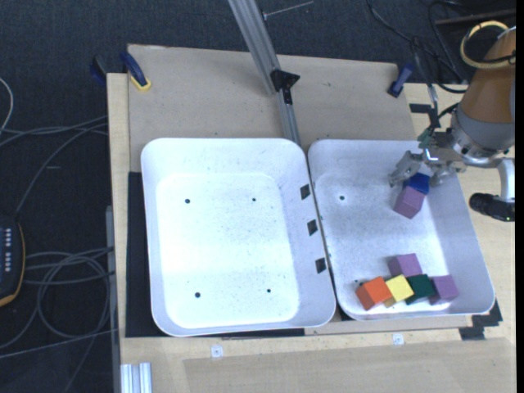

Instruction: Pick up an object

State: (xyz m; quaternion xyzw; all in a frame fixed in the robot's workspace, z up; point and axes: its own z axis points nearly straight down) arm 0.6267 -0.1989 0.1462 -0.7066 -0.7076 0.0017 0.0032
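My gripper [422, 173] hangs over the far part of the right bin [458, 219], its fingers spread apart. A small blue block [418, 183] lies just under it, in the gap between the fingers, and neither finger visibly touches it. A purple block [408, 202] sits right against the blue one on its near side. Along the bin's near edge lie an orange block [375, 291], a yellow block [399, 287], a green block [422, 286] and two more purple blocks [404, 265] [445, 286].
The left bin [155, 164] stands beside the right one, with clips on the shared rim. A slanted metal pole [260, 43] rises from behind the bins. Clamps sit at the board's back corners and cables run on the floor to the left.
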